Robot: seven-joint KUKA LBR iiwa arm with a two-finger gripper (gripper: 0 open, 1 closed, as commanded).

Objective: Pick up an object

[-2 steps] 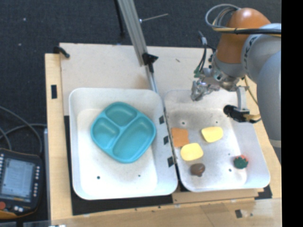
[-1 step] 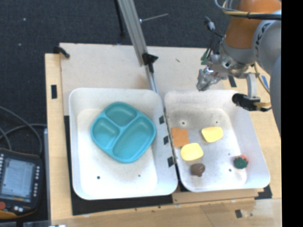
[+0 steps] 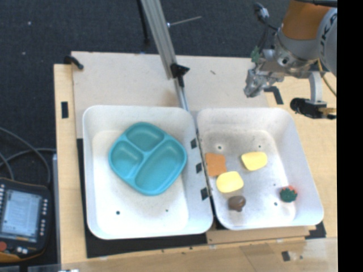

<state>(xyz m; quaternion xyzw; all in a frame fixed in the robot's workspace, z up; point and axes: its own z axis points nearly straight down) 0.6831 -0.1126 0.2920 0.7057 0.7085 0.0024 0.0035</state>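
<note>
I see the gripper point(image 3: 256, 84) hanging at one o'clock above the right bin point(image 3: 300, 140), its state unreadable; the yellow block point(image 3: 254, 161) lies lengthwise three-to-nine.

Even overhead light, soft shadows; white bins point(image 3: 142, 115) slightly blown out; pic low-res, a bit soft.
</note>
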